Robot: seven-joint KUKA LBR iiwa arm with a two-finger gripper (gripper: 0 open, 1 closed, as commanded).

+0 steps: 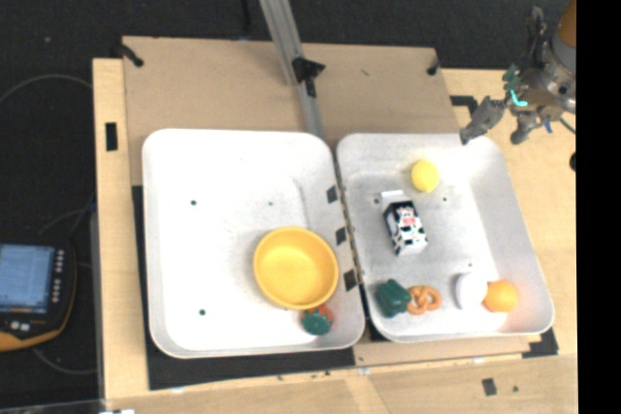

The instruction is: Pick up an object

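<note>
One two-finger gripper (497,119) hangs beyond the far right corner of the right-hand shallow white bin (505,199), outside its rim; fingers splayed apart, nothing between them. Judgement: a stand-off pose before descent, no target yet chosen.

Places taken from that right-hand bin:
- one small yellow ball (424,175), far part of its floor, nearest the gripper
- one white-and-black printed box-like toy (406,228), mid-floor
- one dark green lump (391,298), one orange pretzel-shaped ring (423,300), one pale white round piece (469,291), one orange ball (501,296), strung along the near wall, probably slid there by the floor's curve

Six candidates there. Beside it, across the shared rim, the left white bin (194,170) carries one yellow plastic bowl (296,267), upright, and one small green-and-red piece (317,320) touching the bowl's near side.
</note>
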